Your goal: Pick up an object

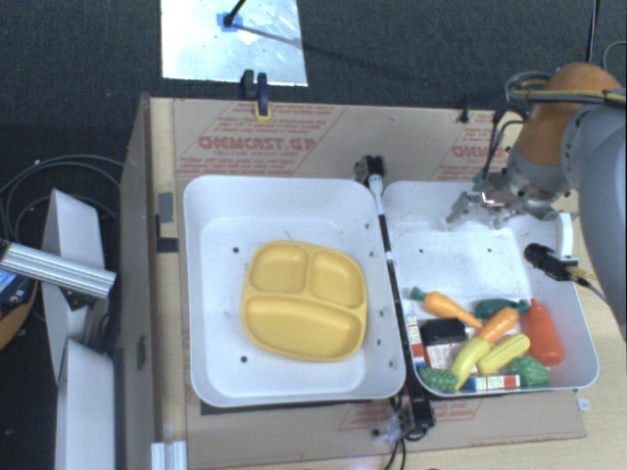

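Note:
My gripper hangs over the far part of the right bin, fingers spread open with nothing between them. The toy food lies in a heap at that bin's near end, well apart from the gripper: an orange carrot, a second carrot, a red pepper, a yellow banana, a corn cob, a small black box and green pieces. In the left bin lies a yellow divided plate.
A ridge where the two bins meet runs between them. The bare white floor of the right bin lies under the gripper. Cardboard lines the bench behind the bins. Cables and metal parts sit off the bench to the left.

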Controlling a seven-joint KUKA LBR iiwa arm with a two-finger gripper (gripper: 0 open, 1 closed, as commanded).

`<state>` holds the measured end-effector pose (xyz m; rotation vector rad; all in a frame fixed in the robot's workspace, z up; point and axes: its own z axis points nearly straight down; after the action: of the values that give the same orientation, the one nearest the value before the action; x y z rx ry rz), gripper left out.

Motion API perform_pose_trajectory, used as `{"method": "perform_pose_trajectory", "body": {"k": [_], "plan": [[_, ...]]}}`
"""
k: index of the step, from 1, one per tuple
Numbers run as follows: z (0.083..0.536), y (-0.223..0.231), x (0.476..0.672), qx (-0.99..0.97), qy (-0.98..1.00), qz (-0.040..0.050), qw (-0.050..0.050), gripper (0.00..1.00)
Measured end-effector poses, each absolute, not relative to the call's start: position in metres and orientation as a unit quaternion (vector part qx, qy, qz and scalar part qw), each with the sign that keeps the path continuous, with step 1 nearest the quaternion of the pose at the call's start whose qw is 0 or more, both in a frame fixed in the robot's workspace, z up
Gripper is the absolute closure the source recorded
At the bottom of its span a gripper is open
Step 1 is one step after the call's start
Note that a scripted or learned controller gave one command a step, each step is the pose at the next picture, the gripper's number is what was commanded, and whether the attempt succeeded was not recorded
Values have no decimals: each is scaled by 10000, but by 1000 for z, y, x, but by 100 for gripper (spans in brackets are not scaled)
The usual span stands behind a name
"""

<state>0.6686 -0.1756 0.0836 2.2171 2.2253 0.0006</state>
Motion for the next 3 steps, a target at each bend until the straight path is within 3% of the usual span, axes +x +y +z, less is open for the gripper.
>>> {"method": "perform_pose_trajectory", "body": {"k": [1,2,3], "plan": [[208,-176,653,7059,7083,17,36,0],[130,-166,564,7067,7075,-5,-7,0],[141,-166,566,7063,7079,7,13,100]]}}
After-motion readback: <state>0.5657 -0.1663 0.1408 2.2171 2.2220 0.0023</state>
